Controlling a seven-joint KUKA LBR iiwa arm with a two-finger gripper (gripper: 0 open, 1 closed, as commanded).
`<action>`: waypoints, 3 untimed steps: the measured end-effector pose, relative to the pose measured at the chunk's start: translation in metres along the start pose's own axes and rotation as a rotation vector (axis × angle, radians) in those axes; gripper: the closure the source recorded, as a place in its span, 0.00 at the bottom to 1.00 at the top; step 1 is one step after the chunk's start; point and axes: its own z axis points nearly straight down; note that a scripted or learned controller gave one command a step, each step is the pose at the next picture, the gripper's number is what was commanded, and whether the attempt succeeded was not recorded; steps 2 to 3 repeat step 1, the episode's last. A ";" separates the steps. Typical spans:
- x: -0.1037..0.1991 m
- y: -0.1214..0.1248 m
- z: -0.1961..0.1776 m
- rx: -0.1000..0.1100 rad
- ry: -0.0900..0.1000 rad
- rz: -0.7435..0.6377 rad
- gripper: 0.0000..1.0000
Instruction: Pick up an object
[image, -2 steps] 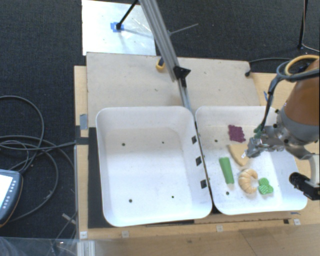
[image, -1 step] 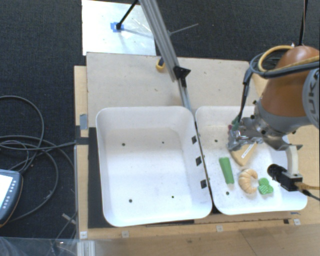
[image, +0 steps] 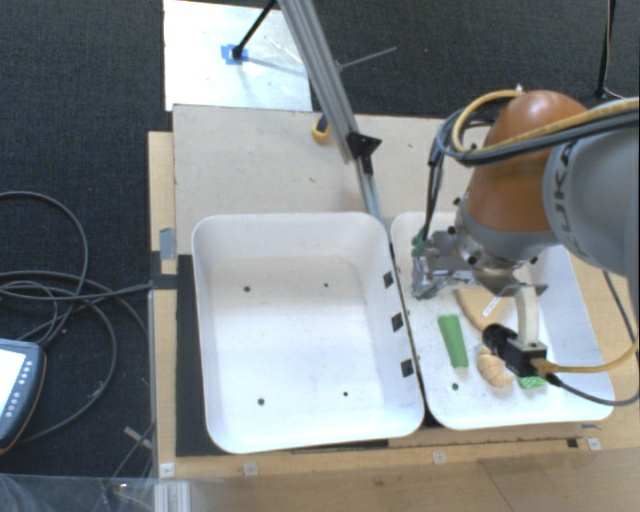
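Two white bins sit side by side on the tabletop (image: 250, 160). Starting from the left bin (image: 215, 240), the things worth picking all lie past the divider, in the right bin (image: 450, 405). Close to that bin's left wall the end effector (image: 428, 272) hangs low over the floor. From this angle I cannot tell how far open it is, or whether it has hold of anything.

Just in front of it, and apart from it, a green stick (image: 453, 340) lies flat, pointing roughly toward the camera. To the right of the stick's near end sits a tan lump (image: 492, 370), and further right a small green piece (image: 533, 382).

The stick looks like the nearest candidate. A good grasp would centre over its middle, turn to close across its narrow width, and descend straight down, clear of the bin wall and the lump. The lift should then be vertical, so the stick does not drag or twist free.
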 end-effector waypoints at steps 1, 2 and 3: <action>0.047 0.029 0.001 -0.003 -0.002 0.001 1.00; 0.047 0.029 0.001 -0.003 -0.002 0.001 1.00; 0.047 0.029 0.001 -0.003 -0.002 0.001 1.00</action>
